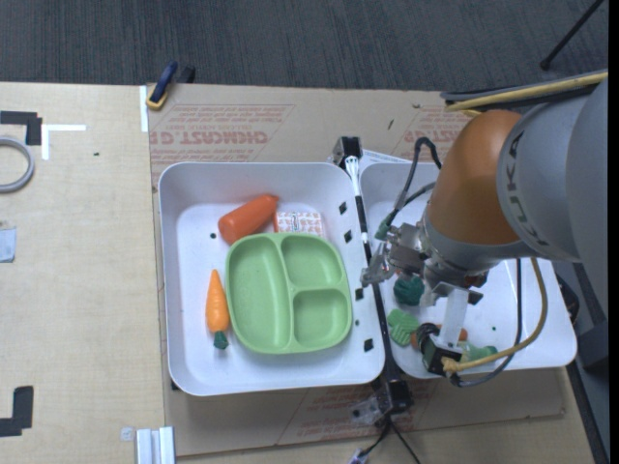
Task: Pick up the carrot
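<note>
**Carrot in the left bin, arm over the right bin**

Small carrot (pixel 217 301): a smooth, tapered orange cone with a dark green stub at the near end. Lies flat on the floor of the left bin (pixel 174 259), close to its left wall, just beside the left edge of the green plate (pixel 288 291). Well apart from the arm.

Green plate: matte plastic, rounded corners, divided in three compartments. Behind it, a thicker orange-red piece (pixel 249 217), rounded like a sausage, tilted. Just beside that, a small white box (pixel 299 222) with a reddish pattern.

Both bins shallow, white, glossy, with rounded corners, standing on a sheet of brown cardboard (pixel 222 129) on the pale wooden desk (pixel 77 307).

Grey arm (pixel 484 211) with a smooth orange band, hanging low above the right bin (pixel 551 346), cables looping around the wrist. Below it, some small green pieces (pixel 408 291) and orange bits, partly hidden. State of the jaws: cannot tell, lost among the cables and small things.
</note>
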Robot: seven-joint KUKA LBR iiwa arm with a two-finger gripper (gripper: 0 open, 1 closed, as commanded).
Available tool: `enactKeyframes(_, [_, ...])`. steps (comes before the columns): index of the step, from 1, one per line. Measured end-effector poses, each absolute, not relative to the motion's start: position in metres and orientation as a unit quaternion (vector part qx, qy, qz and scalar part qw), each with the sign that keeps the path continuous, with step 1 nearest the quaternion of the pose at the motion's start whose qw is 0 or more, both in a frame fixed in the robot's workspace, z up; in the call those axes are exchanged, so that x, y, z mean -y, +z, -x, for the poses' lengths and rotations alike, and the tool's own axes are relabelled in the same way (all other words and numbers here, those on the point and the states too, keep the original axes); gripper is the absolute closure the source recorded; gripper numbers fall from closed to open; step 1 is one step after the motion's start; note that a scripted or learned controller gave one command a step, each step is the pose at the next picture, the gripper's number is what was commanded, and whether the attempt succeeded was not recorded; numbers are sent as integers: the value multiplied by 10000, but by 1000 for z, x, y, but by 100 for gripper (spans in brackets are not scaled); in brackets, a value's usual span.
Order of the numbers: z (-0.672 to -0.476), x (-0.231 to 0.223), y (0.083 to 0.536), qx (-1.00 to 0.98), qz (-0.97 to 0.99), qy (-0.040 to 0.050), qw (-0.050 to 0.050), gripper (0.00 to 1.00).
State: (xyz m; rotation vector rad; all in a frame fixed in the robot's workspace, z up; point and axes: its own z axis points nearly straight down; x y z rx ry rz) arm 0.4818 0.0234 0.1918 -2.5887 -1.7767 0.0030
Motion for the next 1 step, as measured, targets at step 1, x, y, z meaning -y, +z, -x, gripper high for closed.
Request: enactKeyframes(1, [-512, -22, 192, 6175, 7866, 7, 1, 0])
